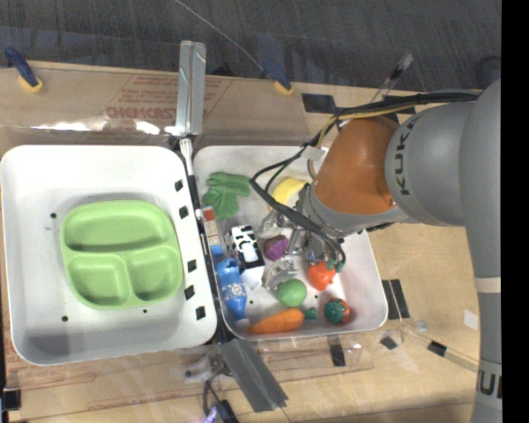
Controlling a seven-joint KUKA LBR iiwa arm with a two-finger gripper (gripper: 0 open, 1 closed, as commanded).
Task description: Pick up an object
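Note:
My gripper is low inside the right bin, under the orange wrist band. It hangs among several small toys. A purple piece lies right at its left side and a green ball just below it. A red-orange piece sits to its right. Close by are a black-and-white item, a yellow piece partly hidden by the wrist, and a green leafy toy. Nothing is visibly held.
A blue bottle lies along the right bin's left wall. An orange carrot and a small red-and-green piece rest near its front edge. The left bin holds a green divided tray.

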